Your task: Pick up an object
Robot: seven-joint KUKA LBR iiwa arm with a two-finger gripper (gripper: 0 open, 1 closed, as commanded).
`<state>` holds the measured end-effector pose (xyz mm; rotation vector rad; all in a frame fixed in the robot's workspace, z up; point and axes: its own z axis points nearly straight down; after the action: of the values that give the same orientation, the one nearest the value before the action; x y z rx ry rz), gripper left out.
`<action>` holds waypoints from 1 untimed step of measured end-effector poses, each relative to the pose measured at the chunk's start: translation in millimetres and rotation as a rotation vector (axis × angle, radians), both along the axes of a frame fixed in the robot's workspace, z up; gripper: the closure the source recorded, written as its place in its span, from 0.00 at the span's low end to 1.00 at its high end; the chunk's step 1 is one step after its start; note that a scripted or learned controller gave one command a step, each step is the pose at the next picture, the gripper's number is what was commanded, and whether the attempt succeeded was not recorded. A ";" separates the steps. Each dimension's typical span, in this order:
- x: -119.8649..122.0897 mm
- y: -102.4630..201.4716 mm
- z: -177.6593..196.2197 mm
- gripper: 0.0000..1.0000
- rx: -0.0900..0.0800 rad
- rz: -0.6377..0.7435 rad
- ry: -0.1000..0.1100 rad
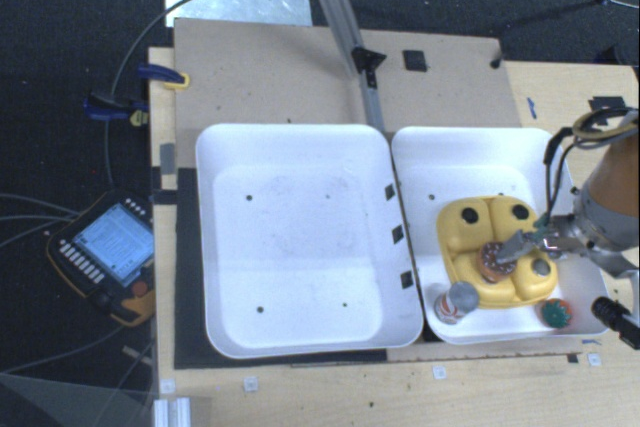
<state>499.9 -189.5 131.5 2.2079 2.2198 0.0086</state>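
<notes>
In the camera view two white bins sit side by side: the left bin [300,245] holds nothing I can make out, while the right bin [470,155] carries all the objects, clustered toward its 5 o'clock corner. The biggest is a yellow toy [490,250], a lumpy moulded shape lying flat, with a small brown disc [491,260] resting on its middle. At the toy's 7 o'clock sits a grey cap [460,298], and at its 4 o'clock a green ball [555,313] lies near the bin wall. The arm [610,200] comes in from 3 o'clock, and the gripper [522,248] is low over the toy, just beside the disc; whether its jaws are open or closed I cannot tell, and nothing is visibly held. The toy looks like light, stiff, smooth plastic, likely slippery on its broad rounded lobes, so a narrow edge or the waist between lobes seems the better hold. The disc looks small and light, easily knocked aside.
</notes>
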 end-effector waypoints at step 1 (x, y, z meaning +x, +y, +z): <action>1.5 0.2 -5.3 0.00 0.001 -0.001 -0.002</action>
<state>501.4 -189.3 126.3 2.2079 2.2186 0.0124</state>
